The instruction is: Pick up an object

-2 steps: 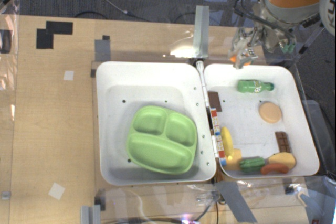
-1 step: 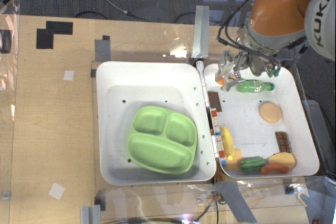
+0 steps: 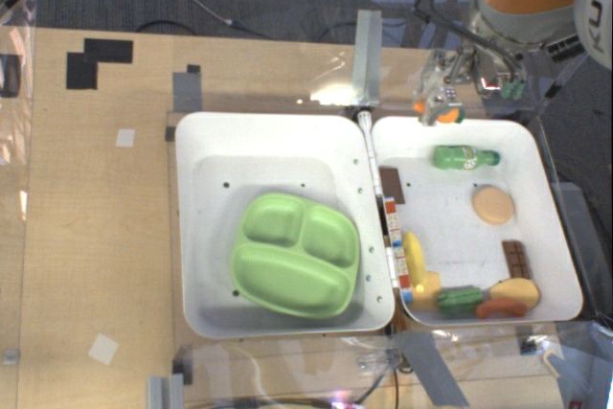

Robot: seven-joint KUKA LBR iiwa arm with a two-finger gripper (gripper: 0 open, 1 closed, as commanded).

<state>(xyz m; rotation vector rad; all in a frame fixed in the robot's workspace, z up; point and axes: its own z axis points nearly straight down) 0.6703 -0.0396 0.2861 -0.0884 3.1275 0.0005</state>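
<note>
Objects for picking lie in the right bin (image 3: 546,170): green bottle (image 3: 465,158) on its side near the far wall; tan round disc (image 3: 493,205) just below it; brown chocolate bar (image 3: 390,185) by the left wall; second brown bar (image 3: 515,256) toward the right wall; yellow banana (image 3: 414,256) along the left wall; dark green vegetable (image 3: 460,299), red item (image 3: 500,308) and yellow-orange fruit (image 3: 515,289) bunched together at the near wall.

Small orange piece (image 3: 442,116) sits at the far rim of the right bin, directly beneath the end effector (image 3: 450,91).

End effector hangs above the far rim of the right bin; whether its fingers are apart or together cannot be told, nor whether the orange piece is between them.

Left bin (image 3: 201,158) holds a green divided plate (image 3: 297,254), tilted, in its near half.

Both bins rest side by side on the worktop (image 3: 86,235).
</note>
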